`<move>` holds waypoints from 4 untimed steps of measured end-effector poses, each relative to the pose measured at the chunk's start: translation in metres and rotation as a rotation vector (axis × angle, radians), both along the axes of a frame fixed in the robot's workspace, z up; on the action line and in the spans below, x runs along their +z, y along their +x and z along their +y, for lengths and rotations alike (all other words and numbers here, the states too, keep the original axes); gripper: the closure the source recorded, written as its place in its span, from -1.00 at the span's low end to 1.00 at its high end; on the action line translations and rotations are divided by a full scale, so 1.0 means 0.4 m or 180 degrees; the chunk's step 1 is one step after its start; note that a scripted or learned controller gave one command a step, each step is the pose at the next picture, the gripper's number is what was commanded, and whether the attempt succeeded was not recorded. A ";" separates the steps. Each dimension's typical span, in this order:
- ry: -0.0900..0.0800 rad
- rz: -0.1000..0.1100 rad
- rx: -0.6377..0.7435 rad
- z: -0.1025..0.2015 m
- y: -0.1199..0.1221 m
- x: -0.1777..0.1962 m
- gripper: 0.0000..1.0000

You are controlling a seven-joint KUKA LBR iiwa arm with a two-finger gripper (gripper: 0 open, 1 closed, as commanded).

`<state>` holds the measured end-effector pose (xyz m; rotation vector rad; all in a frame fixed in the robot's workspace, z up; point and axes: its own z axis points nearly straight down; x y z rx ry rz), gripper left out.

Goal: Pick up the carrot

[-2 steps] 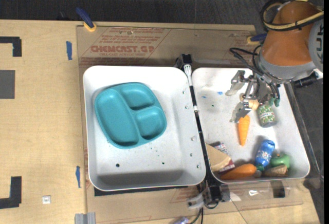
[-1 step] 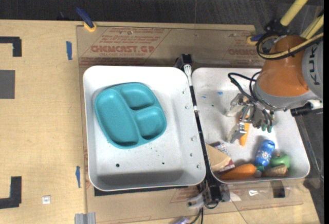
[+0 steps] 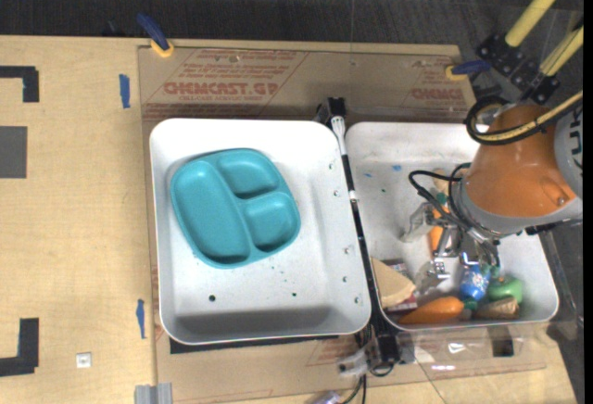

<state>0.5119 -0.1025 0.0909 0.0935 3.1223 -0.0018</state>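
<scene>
A: Where's the hand [image 3: 460, 256]?

B: Low in the right bin [image 3: 389, 147], under the orange wrist band [image 3: 517, 172], down among a cluster of small things. Whether it is spread or pressed together, I can't tell; wires and clutter hide that.

A: And the carrot [image 3: 434, 309]?

B: Lying on its side by the right bin's near wall, just below the hand. Nothing shows it being pinched.

A: What's next to it?

B: A tan wedge [image 3: 393, 282] to its left, a blue piece [image 3: 474, 284] and a green piece [image 3: 506, 287] to its right.

A: Further off?

B: The left bin [image 3: 176, 291] holds a teal divided plate [image 3: 234, 206]. Beyond both bins lies brown cardboard [image 3: 278, 82] on the tabletop [image 3: 65, 208], with a blue-and-yellow clamp [image 3: 155, 34] at its far left corner.
</scene>
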 end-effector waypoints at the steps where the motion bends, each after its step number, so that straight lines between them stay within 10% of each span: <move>1: -0.0007 -0.0040 0.0006 0.001 0.011 0.032 1.00; 2: 0.0001 0.0016 0.0403 0.076 0.050 0.243 1.00; 3: 0.0004 0.0033 0.0401 0.076 0.046 0.237 -1.00; 4: 0.0003 0.0019 0.0282 0.001 0.038 0.015 -1.00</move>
